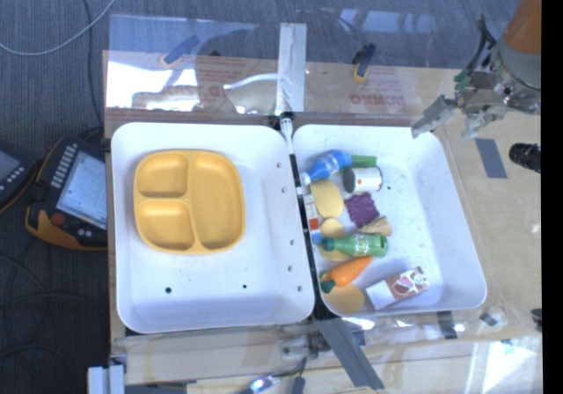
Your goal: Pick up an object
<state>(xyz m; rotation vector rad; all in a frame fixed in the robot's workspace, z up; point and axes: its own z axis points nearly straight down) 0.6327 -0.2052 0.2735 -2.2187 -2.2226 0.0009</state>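
Over the bench's upper right corner, outside the right bin (457,234), the gripper (453,115) is hanging with its two fingers spread well apart and nothing between them; one finger (428,117) is pointing down-left toward the bin's far corner, the other sitting closer to the wrist. Above it the arm's orange band (533,18) is showing at the frame's edge. Inside the right bin, the objects are lying bunched along its left half: a blue bottle with a green cap (334,163) is resting near the top, with a small white can (363,179) just beside it, a pale yellow lemon-like piece (327,199) below, and a purple bunch (361,208) touching its right side. Lower down, a green bottle (356,246) is lying on its side, an orange carrot (347,272) is lying slanted beneath it, and a small white carton with red print (398,287) is sitting toward the near edge. Across the divider, the left bin (264,278) is holding a yellow compartment plate (189,200), lying flat in its upper left part.
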